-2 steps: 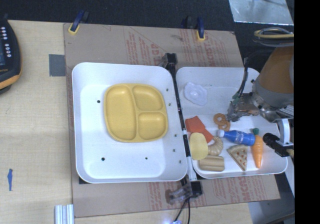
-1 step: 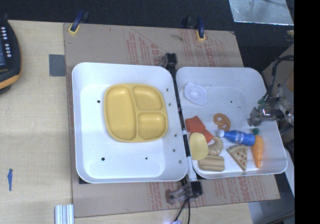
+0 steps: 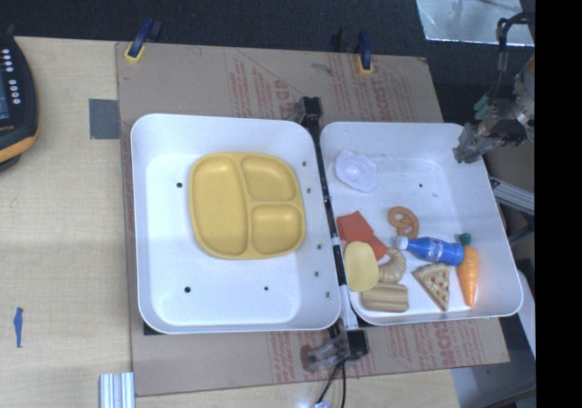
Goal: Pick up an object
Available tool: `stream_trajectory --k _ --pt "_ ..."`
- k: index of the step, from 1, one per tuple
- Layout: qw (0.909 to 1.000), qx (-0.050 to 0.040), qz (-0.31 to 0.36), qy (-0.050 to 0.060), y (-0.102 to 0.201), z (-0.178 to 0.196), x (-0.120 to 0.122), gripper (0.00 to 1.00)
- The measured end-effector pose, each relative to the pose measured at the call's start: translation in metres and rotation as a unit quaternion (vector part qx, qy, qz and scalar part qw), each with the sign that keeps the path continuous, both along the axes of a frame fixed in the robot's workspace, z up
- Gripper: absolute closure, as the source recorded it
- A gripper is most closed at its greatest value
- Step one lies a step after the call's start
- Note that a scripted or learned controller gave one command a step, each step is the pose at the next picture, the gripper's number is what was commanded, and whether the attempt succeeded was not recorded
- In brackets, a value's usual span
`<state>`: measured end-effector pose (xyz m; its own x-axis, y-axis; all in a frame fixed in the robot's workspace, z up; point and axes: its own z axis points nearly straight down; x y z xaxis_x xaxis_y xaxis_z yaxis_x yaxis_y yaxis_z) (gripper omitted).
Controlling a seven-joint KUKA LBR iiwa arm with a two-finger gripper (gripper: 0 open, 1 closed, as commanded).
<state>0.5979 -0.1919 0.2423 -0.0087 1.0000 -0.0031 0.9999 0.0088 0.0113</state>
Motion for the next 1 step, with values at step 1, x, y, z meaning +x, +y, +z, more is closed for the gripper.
stream_trajectory --k 1 --pt "1.0000 0.0014 -0.001 0.007 -0.0013 -0.0060 -0.0044 0.00"
